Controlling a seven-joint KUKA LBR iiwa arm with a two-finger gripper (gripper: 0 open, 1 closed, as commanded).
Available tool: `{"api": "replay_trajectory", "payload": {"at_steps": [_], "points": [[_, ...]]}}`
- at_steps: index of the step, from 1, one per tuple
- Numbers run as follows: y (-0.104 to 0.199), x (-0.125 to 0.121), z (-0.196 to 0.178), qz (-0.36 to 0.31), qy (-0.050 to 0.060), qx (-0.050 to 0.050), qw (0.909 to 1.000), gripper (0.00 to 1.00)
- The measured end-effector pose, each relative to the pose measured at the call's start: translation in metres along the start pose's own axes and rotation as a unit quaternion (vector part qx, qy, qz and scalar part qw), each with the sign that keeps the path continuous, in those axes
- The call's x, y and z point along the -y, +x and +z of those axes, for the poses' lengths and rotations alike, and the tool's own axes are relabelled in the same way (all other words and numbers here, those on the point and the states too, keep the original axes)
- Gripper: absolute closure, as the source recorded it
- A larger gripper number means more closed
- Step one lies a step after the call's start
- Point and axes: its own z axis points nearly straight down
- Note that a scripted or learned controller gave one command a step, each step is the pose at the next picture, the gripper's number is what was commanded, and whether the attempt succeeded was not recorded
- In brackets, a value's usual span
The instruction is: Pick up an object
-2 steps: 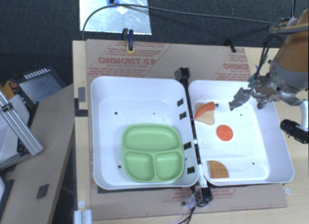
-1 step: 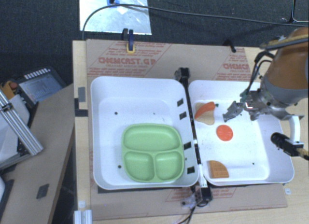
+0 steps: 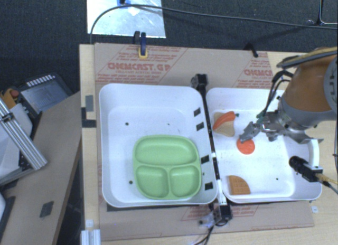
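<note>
End effector poised directly over a round orange-red object near the centre of the right bin; whether it is open or closed cannot be told. Left bin holds a green divided tray.

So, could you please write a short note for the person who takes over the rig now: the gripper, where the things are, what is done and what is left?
Gripper: low in the right white bin, directly above the round orange-red disc; no object is seen between its fingers.
Things: the disc lies mid-bin; an orange and tan wedge-shaped piece lies near the bin's upper left; a brown waffle-like quarter piece lies near the front edge. The left white bin holds a light green three-compartment plastic tray.
Done: the approach to the disc.
Left: grasp one object and lift it.
</note>
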Motion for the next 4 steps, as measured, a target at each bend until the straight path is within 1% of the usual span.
{"api": "replay_trajectory", "payload": {"at_steps": [1,2,4], "points": [[-0.004,-0.004,0.061,0.000,0.000,0.000,1.0000,0.00],[-0.004,-0.006,0.047,0.000,-0.003,0.001,1.0000,1.00],[-0.013,-0.008,-0.080,-0.002,-0.006,0.001,1.0000,1.00]]}}
